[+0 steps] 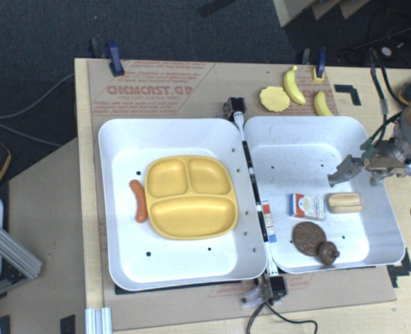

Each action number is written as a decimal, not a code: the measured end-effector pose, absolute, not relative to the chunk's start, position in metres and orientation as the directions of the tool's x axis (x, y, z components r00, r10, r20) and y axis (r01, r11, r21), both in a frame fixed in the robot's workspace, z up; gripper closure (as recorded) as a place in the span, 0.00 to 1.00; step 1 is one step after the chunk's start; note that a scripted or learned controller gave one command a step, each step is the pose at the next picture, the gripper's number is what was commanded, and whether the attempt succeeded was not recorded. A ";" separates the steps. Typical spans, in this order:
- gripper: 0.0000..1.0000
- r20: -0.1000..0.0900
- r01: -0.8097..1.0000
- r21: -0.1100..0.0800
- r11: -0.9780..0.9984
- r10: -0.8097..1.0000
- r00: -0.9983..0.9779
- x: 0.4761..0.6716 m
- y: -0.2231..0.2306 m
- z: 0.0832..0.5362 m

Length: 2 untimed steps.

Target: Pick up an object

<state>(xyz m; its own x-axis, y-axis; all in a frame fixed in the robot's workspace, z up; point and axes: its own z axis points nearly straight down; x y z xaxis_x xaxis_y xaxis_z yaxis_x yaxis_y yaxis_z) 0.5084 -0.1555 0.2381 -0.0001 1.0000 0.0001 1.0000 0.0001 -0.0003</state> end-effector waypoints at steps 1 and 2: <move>0.00 0.005 1.000 -0.011 0.005 1.000 -0.005 0.508 -0.097 0.140; 0.00 -0.003 1.000 0.008 0.000 1.000 0.000 0.530 -0.159 0.096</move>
